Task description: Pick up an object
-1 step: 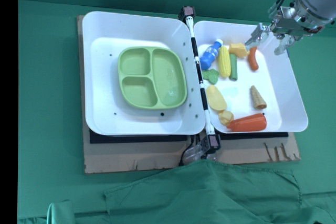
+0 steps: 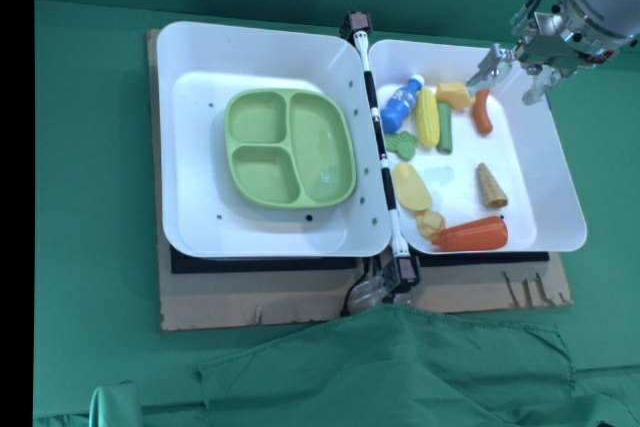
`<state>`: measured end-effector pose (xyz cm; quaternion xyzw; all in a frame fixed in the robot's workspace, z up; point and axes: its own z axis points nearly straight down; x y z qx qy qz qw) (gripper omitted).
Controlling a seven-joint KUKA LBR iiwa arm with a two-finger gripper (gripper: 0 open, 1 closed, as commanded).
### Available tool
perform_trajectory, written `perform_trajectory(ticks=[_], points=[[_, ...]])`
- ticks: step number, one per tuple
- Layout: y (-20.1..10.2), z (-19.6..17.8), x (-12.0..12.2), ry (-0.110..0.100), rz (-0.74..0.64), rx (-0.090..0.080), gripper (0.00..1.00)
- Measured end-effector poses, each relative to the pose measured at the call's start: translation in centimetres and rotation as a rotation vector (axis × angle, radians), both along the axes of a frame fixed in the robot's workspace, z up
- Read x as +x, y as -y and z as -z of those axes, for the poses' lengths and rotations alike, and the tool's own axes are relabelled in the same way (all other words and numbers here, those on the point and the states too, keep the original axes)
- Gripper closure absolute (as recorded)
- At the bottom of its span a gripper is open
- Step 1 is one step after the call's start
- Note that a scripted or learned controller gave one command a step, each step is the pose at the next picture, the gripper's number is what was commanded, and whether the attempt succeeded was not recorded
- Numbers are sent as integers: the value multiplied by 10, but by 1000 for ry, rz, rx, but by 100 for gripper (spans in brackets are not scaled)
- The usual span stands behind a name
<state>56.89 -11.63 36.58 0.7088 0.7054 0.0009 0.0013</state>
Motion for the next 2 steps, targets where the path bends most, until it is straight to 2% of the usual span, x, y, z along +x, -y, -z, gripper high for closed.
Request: perform_trajectory(ticks=[2], points=[[15,117,5,-7,0,-1,0]])
